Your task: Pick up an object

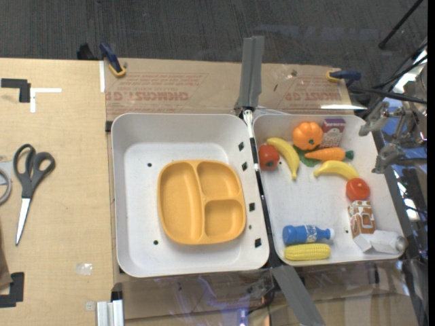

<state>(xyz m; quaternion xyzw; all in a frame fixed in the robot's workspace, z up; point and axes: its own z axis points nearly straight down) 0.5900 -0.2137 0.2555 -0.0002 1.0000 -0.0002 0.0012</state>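
Note:
The right bin [319,202] holds several toy foods. At its back lie an orange [307,135], a small purple box [333,131], a carrot [327,155], two bananas [286,154] [337,170] and a red tomato [269,156]. Another red fruit [357,189] and a brown-and-white carton [362,218] sit along the right side. A blue bottle [306,234] and a corn cob [306,252] lie at the front. My gripper [384,140] hangs at the bin's right rim, beside the objects and touching none of them; its metal parts blur into the clutter there.
The left bin [129,202] holds a yellow divided plate [202,201]. A white box [384,241] lies in the right bin's front right corner. Scissors [28,182] rest on the wooden bench at far left. Cardboard [177,90] lies behind the bins.

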